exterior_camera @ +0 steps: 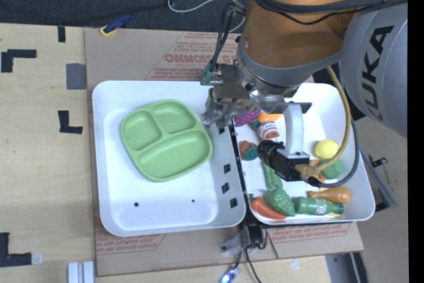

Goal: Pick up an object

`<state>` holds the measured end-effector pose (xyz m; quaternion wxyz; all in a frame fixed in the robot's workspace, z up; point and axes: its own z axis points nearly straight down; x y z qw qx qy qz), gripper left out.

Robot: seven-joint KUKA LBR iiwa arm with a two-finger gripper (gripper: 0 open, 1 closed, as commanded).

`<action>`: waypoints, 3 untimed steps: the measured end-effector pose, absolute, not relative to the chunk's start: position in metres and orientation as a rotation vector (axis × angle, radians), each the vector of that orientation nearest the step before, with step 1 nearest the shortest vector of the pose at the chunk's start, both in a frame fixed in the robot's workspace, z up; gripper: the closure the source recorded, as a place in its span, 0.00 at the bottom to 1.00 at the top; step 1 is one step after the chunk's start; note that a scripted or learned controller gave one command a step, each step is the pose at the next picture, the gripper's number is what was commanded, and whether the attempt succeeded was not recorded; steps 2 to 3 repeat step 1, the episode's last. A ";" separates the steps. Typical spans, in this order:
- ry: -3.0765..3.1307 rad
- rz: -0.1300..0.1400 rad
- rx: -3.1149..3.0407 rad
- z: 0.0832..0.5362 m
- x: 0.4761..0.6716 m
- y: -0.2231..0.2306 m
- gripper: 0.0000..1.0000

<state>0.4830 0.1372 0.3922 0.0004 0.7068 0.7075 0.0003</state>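
Note:
My gripper (218, 113) hangs under the big orange wrist band, low over the divider between the two bins and at the right corner of the green divided plate (165, 139). A purple toy (249, 118) lies just to its right in the right bin (331, 93), beside an orange-and-white bottle (268, 126). The arm's body hides much of the bin's far end. I see nothing lifted clear of the bins.
The right bin also holds a yellow ball (325, 148), a teal piece (248, 151), a carrot (265, 209), a green vegetable (319, 207) and an orange piece (331, 194). A black bracket (281, 161) hangs over them. The left bin (109, 162) holds the plate.

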 end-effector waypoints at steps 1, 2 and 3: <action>2.216 0.003 2.224 0.441 0.484 0.073 1.00; 2.216 0.003 2.224 0.441 0.484 0.073 1.00; 2.216 0.003 2.224 0.441 0.484 0.073 1.00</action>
